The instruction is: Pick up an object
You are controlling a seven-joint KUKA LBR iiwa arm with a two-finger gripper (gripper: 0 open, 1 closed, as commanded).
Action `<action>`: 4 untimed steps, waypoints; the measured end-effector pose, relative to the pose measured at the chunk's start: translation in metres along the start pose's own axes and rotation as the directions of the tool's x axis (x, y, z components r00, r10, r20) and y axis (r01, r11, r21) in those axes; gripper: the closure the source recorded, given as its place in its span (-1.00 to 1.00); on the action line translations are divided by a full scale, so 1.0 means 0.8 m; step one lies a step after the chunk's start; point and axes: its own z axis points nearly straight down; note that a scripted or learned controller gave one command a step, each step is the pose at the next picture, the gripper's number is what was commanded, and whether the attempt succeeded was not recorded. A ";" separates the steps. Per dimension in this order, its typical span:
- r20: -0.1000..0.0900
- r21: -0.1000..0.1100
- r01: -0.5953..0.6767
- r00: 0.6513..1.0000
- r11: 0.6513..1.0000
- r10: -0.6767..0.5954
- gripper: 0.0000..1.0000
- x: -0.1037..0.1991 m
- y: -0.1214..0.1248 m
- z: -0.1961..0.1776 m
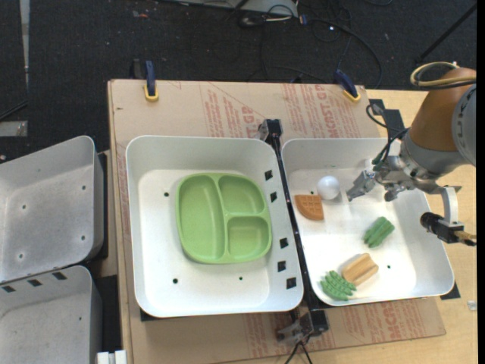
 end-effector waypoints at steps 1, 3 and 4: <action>0.001 -0.003 0.001 1.000 1.000 -0.001 1.00 0.000 0.001 -0.015; 0.002 -0.005 0.001 1.000 1.000 -0.001 1.00 -0.005 0.008 -0.144; 0.001 -0.004 0.001 1.000 1.000 -0.001 1.00 -0.005 0.009 -0.198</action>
